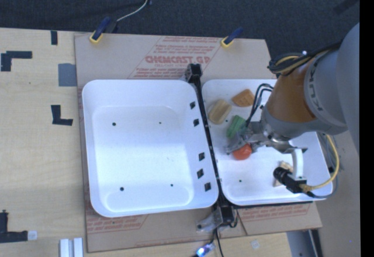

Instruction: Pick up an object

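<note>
So there's four small things clustered in the upper left part of the right bin [257,194]. A tan rounded block [219,111] lies closest to the divider, with an orange wedge-ish piece [243,98] just beside it toward the back wall. A green object [235,126] lies tilted below those two, and a red-orange ball [242,153] (partly hidden, shape's a guess) is near it.
</note>
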Robot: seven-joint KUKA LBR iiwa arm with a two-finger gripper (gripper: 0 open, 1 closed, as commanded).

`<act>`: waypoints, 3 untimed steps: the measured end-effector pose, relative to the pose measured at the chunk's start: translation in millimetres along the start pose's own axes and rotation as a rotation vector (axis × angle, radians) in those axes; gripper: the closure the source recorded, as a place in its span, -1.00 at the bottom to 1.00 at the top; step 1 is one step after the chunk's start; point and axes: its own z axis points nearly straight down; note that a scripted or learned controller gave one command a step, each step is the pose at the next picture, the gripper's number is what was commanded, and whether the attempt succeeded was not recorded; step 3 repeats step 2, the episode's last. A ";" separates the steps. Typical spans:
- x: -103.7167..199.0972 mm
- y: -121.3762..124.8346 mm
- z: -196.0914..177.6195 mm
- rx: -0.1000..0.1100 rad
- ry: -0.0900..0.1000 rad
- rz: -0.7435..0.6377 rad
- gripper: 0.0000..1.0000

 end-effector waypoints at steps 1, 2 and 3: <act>56.0 -34.6 -93.4 -0.006 0.003 -0.006 1.00; 131.6 -56.1 -112.3 0.001 0.004 -0.009 1.00; 131.6 -56.1 -112.3 0.001 0.004 -0.009 1.00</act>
